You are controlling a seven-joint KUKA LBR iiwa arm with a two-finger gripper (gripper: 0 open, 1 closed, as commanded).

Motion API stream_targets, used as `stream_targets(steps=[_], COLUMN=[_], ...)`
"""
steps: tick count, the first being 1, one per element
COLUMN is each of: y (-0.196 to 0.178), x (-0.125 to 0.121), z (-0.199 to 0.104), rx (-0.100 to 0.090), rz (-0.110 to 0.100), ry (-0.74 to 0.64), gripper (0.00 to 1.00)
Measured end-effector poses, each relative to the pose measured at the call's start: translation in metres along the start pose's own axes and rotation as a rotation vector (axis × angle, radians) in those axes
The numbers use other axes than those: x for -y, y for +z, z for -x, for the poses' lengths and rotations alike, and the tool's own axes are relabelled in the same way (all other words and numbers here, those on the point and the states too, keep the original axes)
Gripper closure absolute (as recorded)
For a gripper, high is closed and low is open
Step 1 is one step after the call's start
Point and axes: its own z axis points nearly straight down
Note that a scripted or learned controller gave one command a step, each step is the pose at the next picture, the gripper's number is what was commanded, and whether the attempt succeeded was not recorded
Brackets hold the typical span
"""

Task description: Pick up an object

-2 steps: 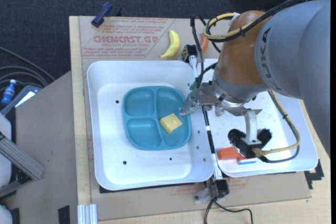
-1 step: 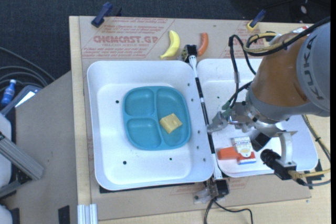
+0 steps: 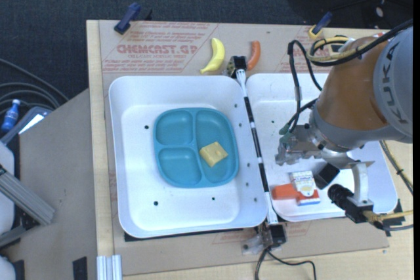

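Note:
My gripper hangs low in the right bin, near its left wall. Just below it lie a small white-and-red box and an orange block, touching each other near the bin's front edge. Nothing shows between the fingers. In the left bin sits a teal divided plate with a yellow cheese-like wedge in its lower right compartment.
A yellow banana and an orange carrot-like piece lie on the board behind the bins. A blue clamp sits at the board's back left corner. Black cables run over the right bin. A black rail divides the bins.

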Motion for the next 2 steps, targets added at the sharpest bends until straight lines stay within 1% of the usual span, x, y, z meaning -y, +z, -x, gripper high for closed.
stream_targets(steps=[1, 2], y=[0.0508, 0.0506], x=[-0.0562, -0.0565], z=[0.0892, 0.0886], rx=[0.002, 0.001], rz=[0.002, 0.003], ry=[0.000, 0.000], gripper=[1.00, 0.00])
